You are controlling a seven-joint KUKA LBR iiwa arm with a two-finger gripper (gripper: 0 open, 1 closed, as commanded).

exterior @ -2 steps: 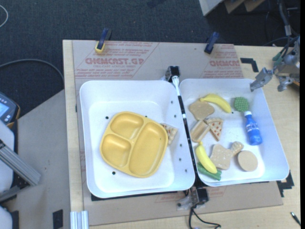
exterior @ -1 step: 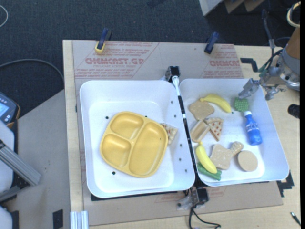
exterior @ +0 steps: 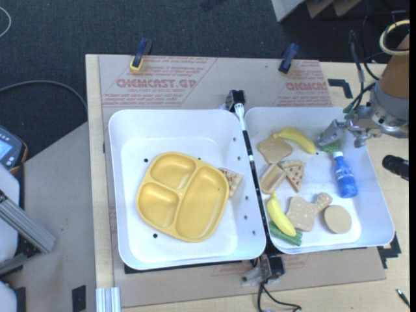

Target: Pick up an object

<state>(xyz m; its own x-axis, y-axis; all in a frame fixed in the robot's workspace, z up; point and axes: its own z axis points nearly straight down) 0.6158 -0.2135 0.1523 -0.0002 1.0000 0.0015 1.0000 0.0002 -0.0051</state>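
We see the gripper (exterior: 333,137) low over the right bin's (exterior: 380,203) far-right corner, just above the blue bottle (exterior: 344,176) and beside a banana (exterior: 296,138). Jaws: can't tell if wide or narrow, nothing visibly held. Pick not done yet; approx. everything left, i.e. close, lift.

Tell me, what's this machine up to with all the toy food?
A robot arm reaches in from the right, and its gripper hangs over the far end of the right bin, near a banana and a blue bottle. It has nothing in its grasp yet. That bin also holds bread slices, a waffle piece and a round cracker. The left bin holds a yellow divided plate.
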